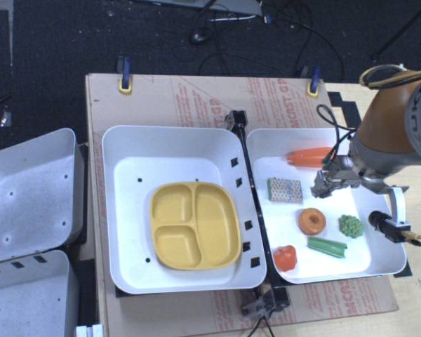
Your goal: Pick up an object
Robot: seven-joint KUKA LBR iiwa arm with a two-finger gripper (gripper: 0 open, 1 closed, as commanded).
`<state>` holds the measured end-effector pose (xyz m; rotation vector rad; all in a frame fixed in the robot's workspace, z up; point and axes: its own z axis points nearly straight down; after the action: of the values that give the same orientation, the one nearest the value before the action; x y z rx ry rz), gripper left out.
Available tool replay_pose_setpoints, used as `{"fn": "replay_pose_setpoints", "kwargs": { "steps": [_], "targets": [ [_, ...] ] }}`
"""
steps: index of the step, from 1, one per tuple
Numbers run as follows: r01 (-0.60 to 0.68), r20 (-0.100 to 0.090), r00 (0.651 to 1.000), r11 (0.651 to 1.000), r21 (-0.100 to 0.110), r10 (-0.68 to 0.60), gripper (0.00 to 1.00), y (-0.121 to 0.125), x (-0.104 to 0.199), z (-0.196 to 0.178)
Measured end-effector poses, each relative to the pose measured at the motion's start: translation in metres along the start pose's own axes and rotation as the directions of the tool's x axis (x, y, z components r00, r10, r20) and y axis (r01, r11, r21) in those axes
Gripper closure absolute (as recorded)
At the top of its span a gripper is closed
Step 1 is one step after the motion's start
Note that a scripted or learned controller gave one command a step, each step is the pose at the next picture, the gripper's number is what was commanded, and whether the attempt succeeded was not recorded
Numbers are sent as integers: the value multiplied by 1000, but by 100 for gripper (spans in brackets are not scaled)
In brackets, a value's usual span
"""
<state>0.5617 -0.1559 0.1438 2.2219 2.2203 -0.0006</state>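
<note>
**Jaws low in the right bin, grip state unreadable**

Jaws (323, 186) sit over the upper middle of the right bin (379, 264), hanging off the grey arm with its orange band (387, 116) entering from 3 o'clock. Can't tell from this angle whether they're open or closed; nothing visibly between them.

Around the jaws, all on the right bin floor:
- orange carrot (309, 157) at 11 o'clock, just beside the jaws, lying flat, partly behind the wrist cabling
- speckled grey sponge block (285, 189) at 9 o'clock, near
- orange ring, donut-shaped (311, 220), at 6 o'clock, near
- green broccoli piece (349, 225) at 5 o'clock
- green stick (327, 246) further at 6 o'clock, lying flat, apart from the ring
- red pepper-like item (285, 258) at 7 o'clock, by the bin's near-left corner

Every item is resting in the bin, none lifted.

Left bin (119, 188), at 9 o'clock across the divider, holds a yellow three-compartment tray (195, 225). Both bins sit on a cardboard-covered surface (168, 97).
</note>
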Motion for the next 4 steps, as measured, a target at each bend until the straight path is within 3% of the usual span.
{"fn": "replay_pose_setpoints", "kwargs": {
  "steps": [3,4],
  "targets": [
    [3,1,1000,1000,-2,-3,100,10,-7,-132],
    [7,-1,1000,1000,1,-7,100,7,50,-132]
  ]
}}
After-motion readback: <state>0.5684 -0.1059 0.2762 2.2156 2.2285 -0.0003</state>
